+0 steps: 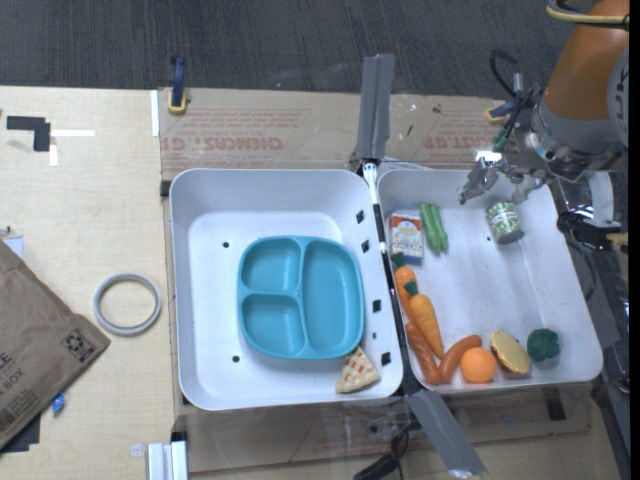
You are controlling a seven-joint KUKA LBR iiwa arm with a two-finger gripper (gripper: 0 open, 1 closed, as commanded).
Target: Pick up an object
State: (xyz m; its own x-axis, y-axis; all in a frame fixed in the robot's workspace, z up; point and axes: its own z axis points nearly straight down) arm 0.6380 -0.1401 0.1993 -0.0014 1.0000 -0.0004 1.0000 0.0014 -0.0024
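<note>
One can (505, 221) just below hand (497, 180) (right bin).

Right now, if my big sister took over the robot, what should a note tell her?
Gripper: at the top of the right bin, just above a small can; whether it grips anything is unclear.
Right bin: can, green bean, small box, carrots, orange, broccoli.
Left bin: blue divided plate, pizza slice.
Done: no object is clearly lifted.
Left: grab one object and raise it.
</note>
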